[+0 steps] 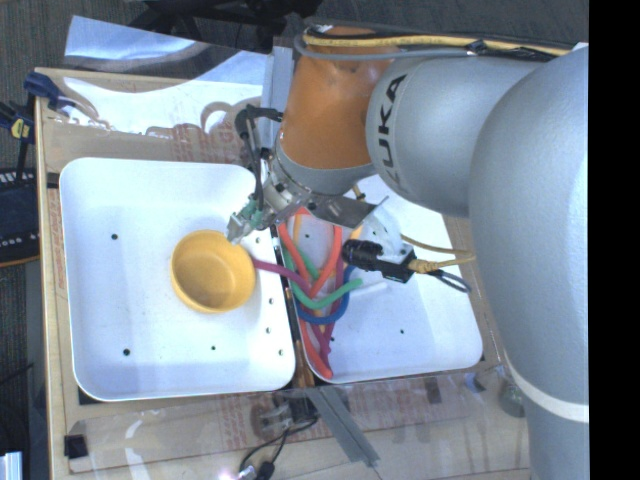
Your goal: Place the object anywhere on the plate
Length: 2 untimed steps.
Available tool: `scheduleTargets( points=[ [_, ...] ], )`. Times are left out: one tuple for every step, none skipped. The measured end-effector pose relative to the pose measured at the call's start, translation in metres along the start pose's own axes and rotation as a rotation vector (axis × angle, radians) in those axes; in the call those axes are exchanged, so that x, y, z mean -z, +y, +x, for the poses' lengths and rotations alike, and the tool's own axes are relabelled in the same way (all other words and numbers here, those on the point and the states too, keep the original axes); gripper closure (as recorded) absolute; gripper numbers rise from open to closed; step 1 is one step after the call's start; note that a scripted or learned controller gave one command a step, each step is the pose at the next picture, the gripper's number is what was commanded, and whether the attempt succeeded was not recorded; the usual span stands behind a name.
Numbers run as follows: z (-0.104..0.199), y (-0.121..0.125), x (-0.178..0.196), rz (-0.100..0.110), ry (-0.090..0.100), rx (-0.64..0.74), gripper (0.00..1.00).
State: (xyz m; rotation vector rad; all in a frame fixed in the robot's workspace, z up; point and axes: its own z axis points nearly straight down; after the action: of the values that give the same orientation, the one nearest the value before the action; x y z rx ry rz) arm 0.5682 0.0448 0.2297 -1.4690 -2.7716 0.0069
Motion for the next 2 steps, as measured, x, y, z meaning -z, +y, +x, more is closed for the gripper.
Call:
scheduleTargets(
  points=[
    [-0.0001,-0.0001,0.0,0.0,0.0,0.0,0.0],
    [-0.0006,0.0003,0.01,0.001,-0.001,0.002,1.0]
  ],
)
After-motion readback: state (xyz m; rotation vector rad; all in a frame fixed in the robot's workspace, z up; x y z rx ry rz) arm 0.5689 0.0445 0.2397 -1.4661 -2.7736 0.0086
